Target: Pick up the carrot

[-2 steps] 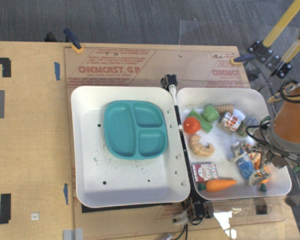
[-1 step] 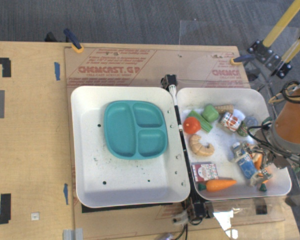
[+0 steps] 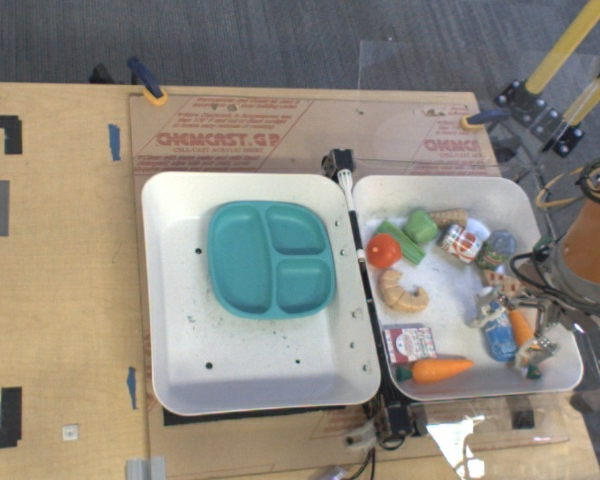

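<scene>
Robot lab: plywood bench (image 3: 50, 298), taped cardboard (image 3: 300, 133), clamps, carpet floor (image 3: 280, 18).

The carrot (image 3: 441, 370) looks like smooth, slightly glossy orange plastic. Both white bins (image 3: 170, 298) appear as matt plastic, the left one speckled with dark flecks. The teal divided plate (image 3: 272, 259) has a smooth satin finish. The counter (image 3: 60, 288) shows pale, matt wood grain.

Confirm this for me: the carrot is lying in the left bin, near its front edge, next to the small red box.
Not quite. The camera view shows the carrot in the right bin, not the left. The rest holds: it lies near the front edge beside the small red box.
</scene>
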`<action>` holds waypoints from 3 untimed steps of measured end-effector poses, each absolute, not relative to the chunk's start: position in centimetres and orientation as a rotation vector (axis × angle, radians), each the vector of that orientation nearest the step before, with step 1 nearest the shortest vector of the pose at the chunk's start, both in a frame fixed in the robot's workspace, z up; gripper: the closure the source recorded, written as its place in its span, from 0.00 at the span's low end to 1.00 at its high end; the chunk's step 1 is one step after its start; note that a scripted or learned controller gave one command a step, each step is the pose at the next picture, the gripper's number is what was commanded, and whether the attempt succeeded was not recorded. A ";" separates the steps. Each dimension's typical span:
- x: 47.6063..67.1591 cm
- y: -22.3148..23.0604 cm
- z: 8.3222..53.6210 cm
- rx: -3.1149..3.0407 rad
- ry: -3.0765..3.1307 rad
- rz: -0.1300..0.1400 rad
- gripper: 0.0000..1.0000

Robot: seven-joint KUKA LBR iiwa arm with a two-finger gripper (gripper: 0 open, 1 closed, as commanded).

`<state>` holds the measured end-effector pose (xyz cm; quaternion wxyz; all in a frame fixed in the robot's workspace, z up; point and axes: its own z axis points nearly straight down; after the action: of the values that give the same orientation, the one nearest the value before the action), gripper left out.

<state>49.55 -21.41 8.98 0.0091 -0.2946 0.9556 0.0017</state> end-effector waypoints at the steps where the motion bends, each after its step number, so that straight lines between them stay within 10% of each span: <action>1: 49.4 -17.8 9.1 -1.059 2.941 -0.014 0.00; 2: 49.8 -22.3 22.5 -0.921 2.988 -0.019 0.00; 3: 49.0 -22.3 23.8 -1.166 2.907 -0.006 0.00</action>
<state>49.02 -22.27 23.82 0.0050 -0.3723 0.9281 -0.0020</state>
